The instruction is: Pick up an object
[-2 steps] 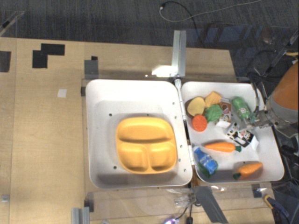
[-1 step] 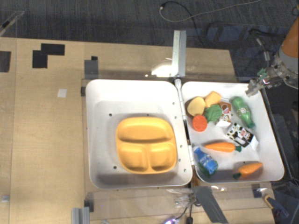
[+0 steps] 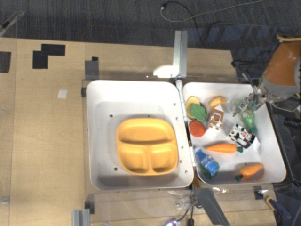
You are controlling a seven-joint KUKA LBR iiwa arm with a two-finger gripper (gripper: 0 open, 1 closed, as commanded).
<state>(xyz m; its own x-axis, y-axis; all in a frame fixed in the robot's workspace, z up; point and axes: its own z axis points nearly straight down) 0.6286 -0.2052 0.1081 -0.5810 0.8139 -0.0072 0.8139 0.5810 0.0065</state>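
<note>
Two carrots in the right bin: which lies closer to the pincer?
The longer carrot mid-bin, beside the black-and-white toy; the other carrot sits in the near right corner, farther from the pincer.

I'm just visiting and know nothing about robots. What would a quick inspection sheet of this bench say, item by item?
Surface: wooden bench bearing a left bin and a right bin, both white.
Job's things: right bin holds small toys, among them a carrot, a second carrot, a red round piece, a blue packet, a black-and-white piece and a small carton.
Clutter: yellow divided tray in the left bin.
Grippers: gripper low over the right bin's far right part, near a green toy; finger state unclear.
Cables: black cable looping on the floor.
Surroundings: dark carpet; black tape marks on the bench.
</note>
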